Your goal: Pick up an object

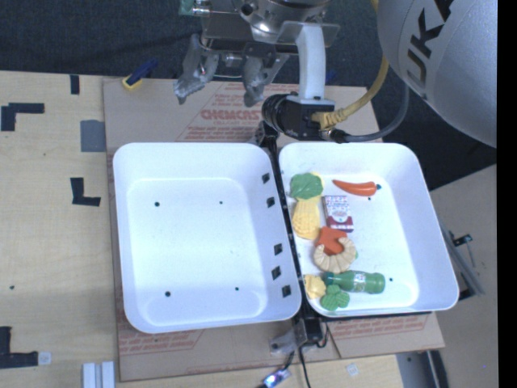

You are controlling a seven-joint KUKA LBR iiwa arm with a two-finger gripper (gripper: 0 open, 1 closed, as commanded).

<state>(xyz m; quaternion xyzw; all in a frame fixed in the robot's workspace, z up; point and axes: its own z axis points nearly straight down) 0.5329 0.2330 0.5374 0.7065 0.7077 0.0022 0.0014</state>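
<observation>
Lying in the right bin [404, 217], toys [327, 233] sit well below the open claw [220, 94].

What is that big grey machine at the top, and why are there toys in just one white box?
The big grey thing is a robot arm. A camera above the bench looks down on it. At the arm's tip is its end effector, two metal fingers spread apart, holding nothing. It hangs above the far edge of the left bin. Its job is to pick something up. The right bin holds play food: a red chili pepper, a yellow corn cob, a green leafy vegetable, a small red carton, a round pastry-like toy and a green bottle.
</observation>
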